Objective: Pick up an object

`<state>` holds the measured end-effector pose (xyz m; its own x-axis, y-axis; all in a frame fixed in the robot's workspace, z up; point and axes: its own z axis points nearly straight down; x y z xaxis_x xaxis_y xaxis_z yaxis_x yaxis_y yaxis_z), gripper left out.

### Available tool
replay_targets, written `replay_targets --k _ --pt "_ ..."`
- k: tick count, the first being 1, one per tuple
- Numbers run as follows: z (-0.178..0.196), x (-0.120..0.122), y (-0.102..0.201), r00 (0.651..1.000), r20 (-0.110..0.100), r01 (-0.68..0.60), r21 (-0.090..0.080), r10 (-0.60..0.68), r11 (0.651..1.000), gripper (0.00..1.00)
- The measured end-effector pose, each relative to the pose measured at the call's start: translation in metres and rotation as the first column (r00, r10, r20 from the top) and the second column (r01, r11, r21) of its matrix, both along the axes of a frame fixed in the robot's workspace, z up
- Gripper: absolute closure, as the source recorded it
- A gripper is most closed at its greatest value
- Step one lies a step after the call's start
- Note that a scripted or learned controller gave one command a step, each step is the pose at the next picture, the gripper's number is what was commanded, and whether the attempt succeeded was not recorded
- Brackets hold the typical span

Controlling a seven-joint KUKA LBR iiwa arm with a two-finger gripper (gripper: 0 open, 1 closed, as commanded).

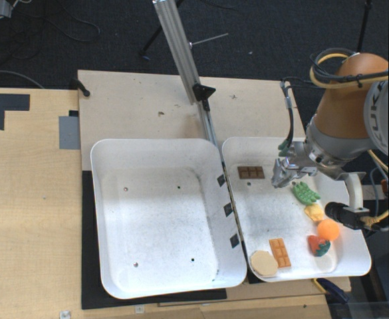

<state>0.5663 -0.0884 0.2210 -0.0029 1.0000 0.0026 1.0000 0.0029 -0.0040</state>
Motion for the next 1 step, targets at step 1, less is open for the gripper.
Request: replay_targets --k 1 --pt "-0.0039 -0.0089 0.0594 1.0 -0.001 -0.001 0.0 0.001 1.0 1.0"
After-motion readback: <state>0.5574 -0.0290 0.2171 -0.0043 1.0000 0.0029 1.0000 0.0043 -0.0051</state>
